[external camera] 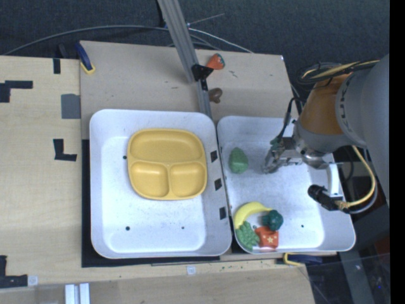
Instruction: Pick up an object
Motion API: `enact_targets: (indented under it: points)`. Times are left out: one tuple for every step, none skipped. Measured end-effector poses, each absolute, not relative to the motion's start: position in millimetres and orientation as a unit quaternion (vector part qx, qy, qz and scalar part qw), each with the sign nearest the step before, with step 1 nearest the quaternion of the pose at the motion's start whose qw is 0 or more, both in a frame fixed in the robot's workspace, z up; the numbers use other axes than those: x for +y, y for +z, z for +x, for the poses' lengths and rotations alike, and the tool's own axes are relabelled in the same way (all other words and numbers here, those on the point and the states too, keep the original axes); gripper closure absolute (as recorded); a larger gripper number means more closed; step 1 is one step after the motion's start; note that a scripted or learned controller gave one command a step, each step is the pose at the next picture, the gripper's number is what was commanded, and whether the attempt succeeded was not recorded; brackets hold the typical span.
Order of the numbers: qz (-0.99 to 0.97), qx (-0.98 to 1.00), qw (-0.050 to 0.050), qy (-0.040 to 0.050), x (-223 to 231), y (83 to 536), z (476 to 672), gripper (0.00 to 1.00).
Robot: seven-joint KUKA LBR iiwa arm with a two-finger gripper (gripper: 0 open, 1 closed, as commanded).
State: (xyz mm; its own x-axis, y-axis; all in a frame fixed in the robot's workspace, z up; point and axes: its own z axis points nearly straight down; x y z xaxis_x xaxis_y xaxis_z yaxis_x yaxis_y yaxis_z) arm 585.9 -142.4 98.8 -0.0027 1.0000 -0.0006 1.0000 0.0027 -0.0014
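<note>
And here we are over the table (158,81), one view from above at a slant, two white bins side by side. The left bin (107,189) carries a yellow divided plate (168,163), sitting towards its upper half. The right bin (310,233) is where the action is: the arm comes in from the right, orange band showing above the wrist, and the hand (273,163) is down low over the bin floor in its upper middle.

Just to the left of the hand, apart from it, sits a small green lump (238,160), a toy vegetable by the look of it, and it's the nearest candidate. Nothing sits between the fingers. They look drawn fairly close together, though at this size that is hard to tell, so I can't call them wide or narrow.

Down in the near-left corner of the same bin there's a cluster: a yellow banana (250,210), a dark green piece (274,220), a red piece (268,238) and a leafy green piece (247,235), all touching or nearly so. That pile looks like the harder pick, I'd say.

To do this well, my call is: shift left until the green lump is centred between the fingers, make sure they're spread before descending, then close and lift straight up
</note>
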Motion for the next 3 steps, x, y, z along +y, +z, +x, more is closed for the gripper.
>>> enact_targets:
  points:
    - [-0.707, -0.708, -0.002, -0.0012, -142.2, 161.4, 583.1, 1.00]
    - [-0.706, -0.708, -0.002, -0.0011, -137.6, 223.1, 587.5, 1.00]
    - [-0.706, -0.708, -0.001, -0.0006, -137.1, 247.1, 588.2, 1.00]
